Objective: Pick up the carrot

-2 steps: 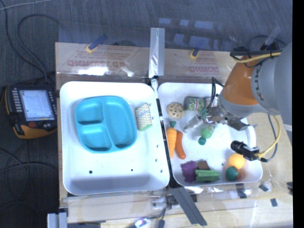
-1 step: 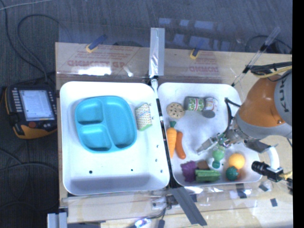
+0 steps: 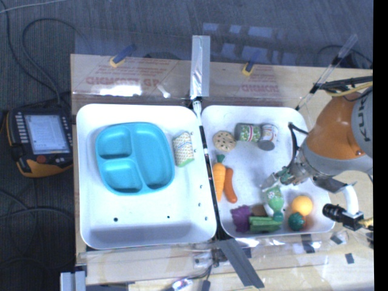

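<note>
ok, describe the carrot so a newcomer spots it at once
Look in the right bin, along its left wall. The carrot lies there, just below the round cookie. It is plain orange with a green top, beside a redder, thinner piece.

From my feed I can make out faint mirrored red lettering on the clear sheet [image 3: 139,77] behind the bins, too washed out to read. Part of "KU" shows on the arm [image 3: 362,121]. The pendant screen [image 3: 45,132] is illegible.
</note>
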You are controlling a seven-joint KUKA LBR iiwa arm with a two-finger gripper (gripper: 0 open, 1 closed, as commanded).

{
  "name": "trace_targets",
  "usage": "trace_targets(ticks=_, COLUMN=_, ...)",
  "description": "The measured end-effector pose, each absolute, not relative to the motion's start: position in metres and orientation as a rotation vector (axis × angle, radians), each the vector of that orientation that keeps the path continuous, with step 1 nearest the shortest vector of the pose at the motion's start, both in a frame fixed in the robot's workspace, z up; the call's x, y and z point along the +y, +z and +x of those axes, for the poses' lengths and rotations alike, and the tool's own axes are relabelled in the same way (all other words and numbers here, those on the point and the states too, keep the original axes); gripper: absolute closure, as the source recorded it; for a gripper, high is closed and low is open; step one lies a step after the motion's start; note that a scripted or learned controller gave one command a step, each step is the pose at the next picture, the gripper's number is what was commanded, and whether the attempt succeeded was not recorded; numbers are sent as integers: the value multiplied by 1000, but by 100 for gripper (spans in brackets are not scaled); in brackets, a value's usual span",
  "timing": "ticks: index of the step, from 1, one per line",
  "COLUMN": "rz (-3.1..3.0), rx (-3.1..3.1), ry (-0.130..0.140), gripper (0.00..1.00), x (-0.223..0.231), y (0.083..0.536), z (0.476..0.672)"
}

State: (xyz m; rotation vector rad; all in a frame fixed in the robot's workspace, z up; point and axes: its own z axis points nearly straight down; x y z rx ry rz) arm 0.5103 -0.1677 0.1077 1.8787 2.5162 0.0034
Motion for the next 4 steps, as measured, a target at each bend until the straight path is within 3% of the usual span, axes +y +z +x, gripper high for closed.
trace_targets(ticks=1, rz=2462, rx=1953, ry=-7, gripper=100, x=-148, y=144, z=560)
trace_targets(ticks=2, rz=2793, rx=1436, ry=-9, gripper=100, x=-206, y=171, z=543)
trace_targets(ticks=3, rz=3113, rx=408, ry=-11, gripper=100, x=-205, y=179, z=516)
trace_targets(ticks=4, rz=3048, rx=768, ry=-12, gripper=100, x=-195, y=135, z=523)
